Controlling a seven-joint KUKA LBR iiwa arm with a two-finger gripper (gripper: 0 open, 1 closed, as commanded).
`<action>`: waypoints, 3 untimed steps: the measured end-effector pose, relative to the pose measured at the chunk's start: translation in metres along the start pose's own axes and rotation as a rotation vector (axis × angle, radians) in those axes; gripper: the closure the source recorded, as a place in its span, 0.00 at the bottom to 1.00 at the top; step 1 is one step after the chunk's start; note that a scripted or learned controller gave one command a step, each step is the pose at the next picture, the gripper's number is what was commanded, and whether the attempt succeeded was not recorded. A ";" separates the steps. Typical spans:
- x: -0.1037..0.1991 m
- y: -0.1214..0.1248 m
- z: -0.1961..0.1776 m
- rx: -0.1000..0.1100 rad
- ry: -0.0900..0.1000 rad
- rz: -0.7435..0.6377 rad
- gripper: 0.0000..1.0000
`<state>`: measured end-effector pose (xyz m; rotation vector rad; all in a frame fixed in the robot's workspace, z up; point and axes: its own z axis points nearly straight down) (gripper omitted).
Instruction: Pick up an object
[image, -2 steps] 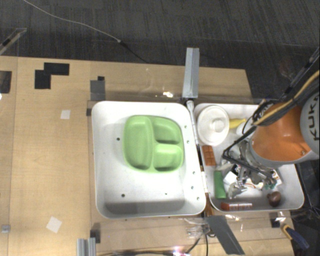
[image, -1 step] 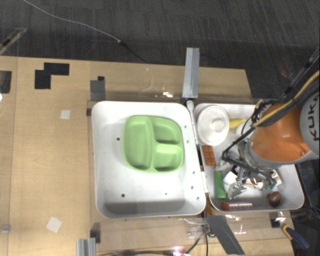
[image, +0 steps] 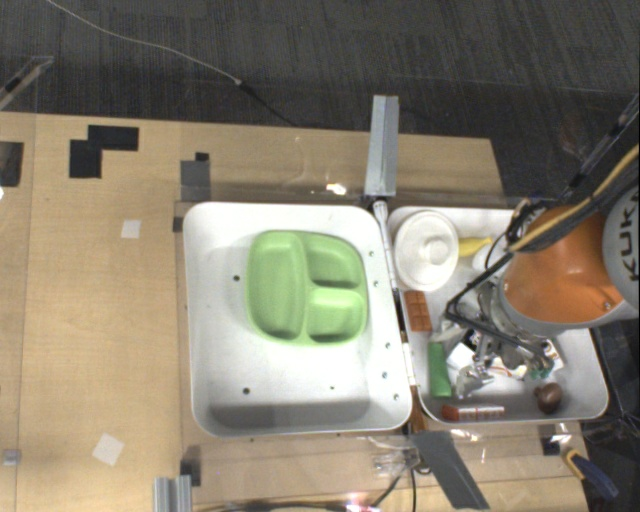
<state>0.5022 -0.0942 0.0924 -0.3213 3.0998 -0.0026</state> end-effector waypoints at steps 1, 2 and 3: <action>0.006 -0.017 0.000 0.000 0.002 0.342 0.00; -0.048 -0.024 0.002 0.004 0.002 0.305 0.00; -0.035 -0.027 0.002 0.003 0.002 -0.050 0.00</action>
